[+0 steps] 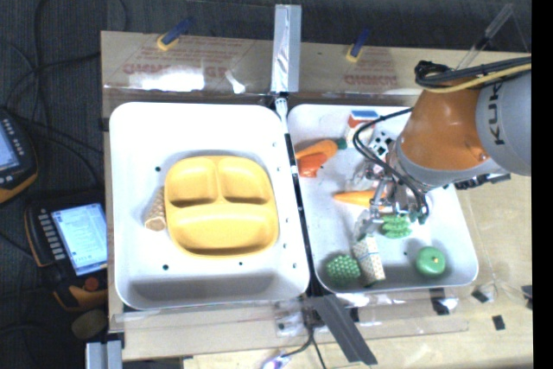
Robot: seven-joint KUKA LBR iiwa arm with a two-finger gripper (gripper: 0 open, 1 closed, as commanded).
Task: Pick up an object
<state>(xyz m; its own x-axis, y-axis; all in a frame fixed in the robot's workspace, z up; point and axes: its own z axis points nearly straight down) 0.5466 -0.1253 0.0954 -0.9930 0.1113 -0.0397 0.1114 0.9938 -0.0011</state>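
Left white bin (130,186) holds a yellow divided tray (221,203), with a tan cone-shaped item (155,210) touching the tray's left edge. Clear panel (199,65) behind the bins carries two blue-and-yellow clips (173,34) (358,46); a silver strip (287,47) stands upright between them. Off the bench at left: dark cables (52,22), a handheld device with a lit screen (78,239).

I see two white bins (121,186). The left one carries a yellow divided tray (221,203) and a tan cone (155,210). The right one has an orange carrot (354,197), a green apple (430,260) and a bumpy green ball (342,268). The arm (449,134) is grey with an orange band.
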